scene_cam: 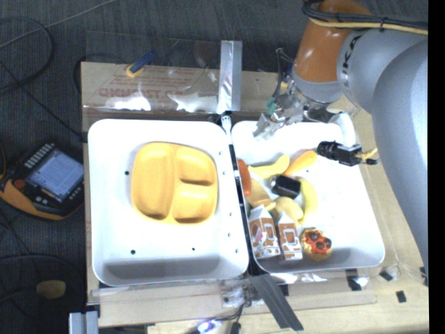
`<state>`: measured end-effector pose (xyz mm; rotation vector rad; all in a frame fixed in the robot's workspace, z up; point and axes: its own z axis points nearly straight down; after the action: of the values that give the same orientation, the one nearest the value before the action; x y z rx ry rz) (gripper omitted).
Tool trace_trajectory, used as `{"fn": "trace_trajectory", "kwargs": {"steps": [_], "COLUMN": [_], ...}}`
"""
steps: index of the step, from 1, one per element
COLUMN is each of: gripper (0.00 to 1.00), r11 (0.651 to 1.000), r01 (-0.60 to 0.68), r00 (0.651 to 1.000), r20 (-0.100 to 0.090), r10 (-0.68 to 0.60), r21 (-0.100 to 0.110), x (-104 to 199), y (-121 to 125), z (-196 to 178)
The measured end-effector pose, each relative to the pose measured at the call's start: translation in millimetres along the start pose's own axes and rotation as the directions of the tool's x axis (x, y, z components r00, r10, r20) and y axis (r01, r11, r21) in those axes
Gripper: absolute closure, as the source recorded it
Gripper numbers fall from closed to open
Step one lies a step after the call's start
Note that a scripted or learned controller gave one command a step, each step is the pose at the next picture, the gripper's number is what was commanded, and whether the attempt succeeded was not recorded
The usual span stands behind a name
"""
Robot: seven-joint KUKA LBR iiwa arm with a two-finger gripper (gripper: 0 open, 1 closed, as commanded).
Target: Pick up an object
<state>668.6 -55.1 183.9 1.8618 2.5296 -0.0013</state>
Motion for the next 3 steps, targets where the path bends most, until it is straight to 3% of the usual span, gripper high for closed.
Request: {"fn": "trace_trajectory", "kwargs": {"steps": [1, 2, 3], "gripper": [1.00, 1.00, 0.00], "r11": [0.997, 1.000, 1.000], "r01": [-0.076, 0.011, 0.011], "r00": [0.997, 1.000, 1.000], "r20": [-0.002, 0.000, 0.000], "r10": [0.076, -0.011, -0.011], "r21": [0.001, 0.000, 0.000], "x": [14.7, 6.7, 6.6], "y": [-76.4, 2.1, 2.0], "z": [0.6, -58.3, -58.2]}}
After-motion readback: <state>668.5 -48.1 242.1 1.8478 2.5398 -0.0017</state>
